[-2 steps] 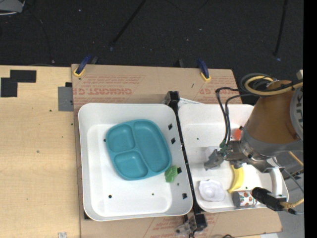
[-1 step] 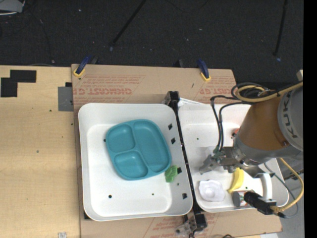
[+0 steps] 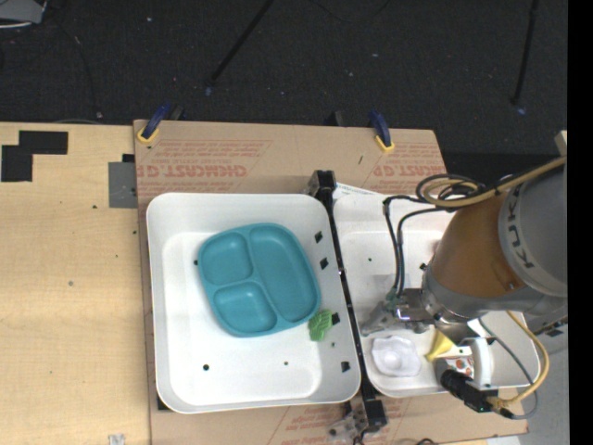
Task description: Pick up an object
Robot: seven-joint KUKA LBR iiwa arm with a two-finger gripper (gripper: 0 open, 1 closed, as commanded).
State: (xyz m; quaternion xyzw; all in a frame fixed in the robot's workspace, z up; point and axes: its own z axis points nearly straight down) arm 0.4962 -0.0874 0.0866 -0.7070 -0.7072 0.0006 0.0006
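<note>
The arm (image 3: 482, 248) comes in from three o'clock and hangs low over the right bin (image 3: 371, 239), its orange band and grey wrist covering most of that bin's middle. The gripper (image 3: 408, 311) sits under the wrist, down near the bin's floor at about six o'clock of that bin. From where I stand I cannot tell how it is set or whether it has anything in it; the wrist hides it.

Just below the gripper, at the bin's six o'clock edge, lies a clear, whitish object (image 3: 396, 355), something like a crumpled plastic cup. At four o'clock from it sits a small yellow piece (image 3: 443, 346), and further toward five o'clock a white and orange object (image 3: 468, 364) with dark cabling beside it. These look like the nearest candidates for the pick.

In the left bin (image 3: 176, 248) a teal divided plate (image 3: 258, 278) rests near the centre, and a small green object (image 3: 321, 325) lies just off its five o'clock corner, close to the divider between the bins.

What worries me: the clear thing looks light and slippery, so I judge a closing pinch could squirt it sideways or crush it. It also lies hard against the bin's near wall, where one jaw may catch the rim. The loose cable looping around the wrist could snag on a lift.
</note>
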